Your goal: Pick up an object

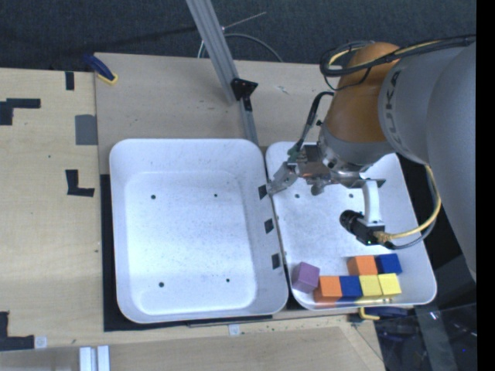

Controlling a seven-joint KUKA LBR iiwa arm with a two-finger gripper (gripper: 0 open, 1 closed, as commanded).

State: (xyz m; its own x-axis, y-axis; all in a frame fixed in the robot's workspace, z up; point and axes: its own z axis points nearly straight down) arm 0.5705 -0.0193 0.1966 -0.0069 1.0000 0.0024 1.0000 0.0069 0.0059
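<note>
Hanging over the upper part of the right bin (414,280), the gripper (313,178) sits near that bin's left wall, close to the seam where the two bins meet; whether it is parted or closed cannot be told from this slanted view, and nothing can be seen held in it. Below it the bin floor lies bare, and the blocks are gathered well apart from it along the bin's near edge: a purple block (307,275) at the left, tilted and just beside an orange block (330,287), then a blue block (350,286) and two yellow blocks (380,285) in a row, with a second orange block (362,266) and a second blue block (388,263) touching behind them. A black cylindrical fitting (356,224) with a yellow cable hangs from the wrist between the gripper and the blocks. The left bin (186,230) lies alongside, its rim touching the right bin's. A slanted metal pole (216,45) crosses the bench above the bins. The arm (433,99) reaches in from the right, its orange band (360,91) above the wrist, bent downward toward the bin.
</note>
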